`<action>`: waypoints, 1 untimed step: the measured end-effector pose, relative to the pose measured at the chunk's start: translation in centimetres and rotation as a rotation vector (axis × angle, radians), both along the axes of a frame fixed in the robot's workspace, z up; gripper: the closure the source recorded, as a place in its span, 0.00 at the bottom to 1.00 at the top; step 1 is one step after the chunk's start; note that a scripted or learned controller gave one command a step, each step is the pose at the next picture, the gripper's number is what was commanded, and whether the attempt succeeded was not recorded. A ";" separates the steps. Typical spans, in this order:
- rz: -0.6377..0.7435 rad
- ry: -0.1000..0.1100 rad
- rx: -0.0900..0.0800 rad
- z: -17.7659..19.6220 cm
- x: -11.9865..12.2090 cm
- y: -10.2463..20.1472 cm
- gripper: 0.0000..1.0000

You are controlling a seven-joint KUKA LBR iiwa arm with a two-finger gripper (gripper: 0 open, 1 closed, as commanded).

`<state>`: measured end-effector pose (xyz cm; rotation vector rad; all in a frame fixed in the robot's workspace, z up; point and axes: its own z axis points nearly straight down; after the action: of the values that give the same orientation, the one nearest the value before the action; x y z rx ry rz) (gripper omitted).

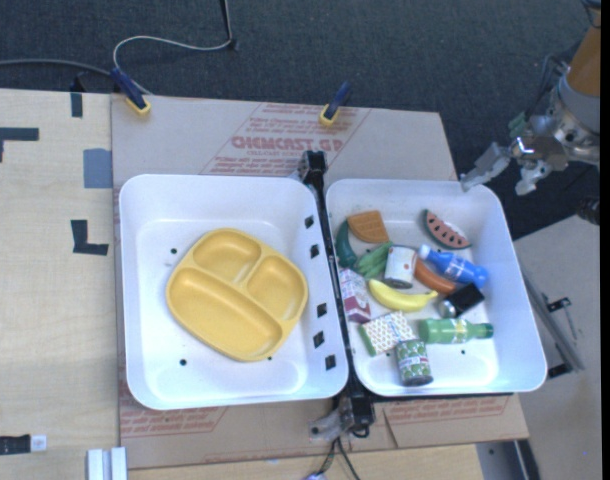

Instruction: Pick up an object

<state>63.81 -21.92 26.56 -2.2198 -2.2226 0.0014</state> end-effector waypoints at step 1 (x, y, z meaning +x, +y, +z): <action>0.002 0.002 0.007 -17.6 -1.7 -0.1 0.00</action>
<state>62.09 -22.00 8.94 -2.2133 -2.2203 -0.0034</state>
